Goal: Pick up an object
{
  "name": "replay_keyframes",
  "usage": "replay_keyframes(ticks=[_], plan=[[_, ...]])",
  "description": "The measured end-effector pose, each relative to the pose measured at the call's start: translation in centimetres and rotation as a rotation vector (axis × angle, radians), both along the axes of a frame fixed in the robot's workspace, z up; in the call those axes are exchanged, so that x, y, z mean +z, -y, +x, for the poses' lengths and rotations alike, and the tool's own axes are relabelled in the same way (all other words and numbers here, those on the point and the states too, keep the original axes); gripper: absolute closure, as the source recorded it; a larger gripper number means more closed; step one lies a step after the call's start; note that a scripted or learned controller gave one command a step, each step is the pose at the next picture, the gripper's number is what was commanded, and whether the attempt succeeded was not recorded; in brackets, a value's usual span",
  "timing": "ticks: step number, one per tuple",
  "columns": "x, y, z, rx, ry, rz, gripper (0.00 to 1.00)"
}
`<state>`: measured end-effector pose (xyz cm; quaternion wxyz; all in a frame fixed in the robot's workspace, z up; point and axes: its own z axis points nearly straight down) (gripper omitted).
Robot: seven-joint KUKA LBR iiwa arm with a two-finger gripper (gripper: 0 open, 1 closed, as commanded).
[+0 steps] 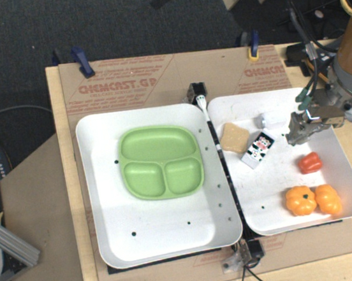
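Note:
My gripper (296, 136) hangs over the right bin (257, 219), near its upper right part, with nothing visible between its fingers. Just below it lies a small red pepper-like piece (309, 163). To its left lie a black and white patterned box (258, 149), a tan sponge-like block (233, 137) and a small pale grey item (261, 120). Two orange pumpkin-like pieces (301, 200) (328, 199) rest side by side at the bin's lower right.
The left bin (110, 229) holds a green three-compartment plate (161, 161). Both bins sit on a brown cardboard sheet (123, 82) held by clamps at the far edge. Cables and arm hardware crowd the right side.

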<state>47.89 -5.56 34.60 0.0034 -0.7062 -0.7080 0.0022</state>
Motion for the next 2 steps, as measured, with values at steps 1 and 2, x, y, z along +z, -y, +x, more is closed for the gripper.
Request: replay_keyframes(ticks=[1,2], plan=[[11.0,-7.5,0.1,0.007,0.022,0.001,1.00],[12.7,-13.5,0.1,0.005,0.013,0.000,1.00]])
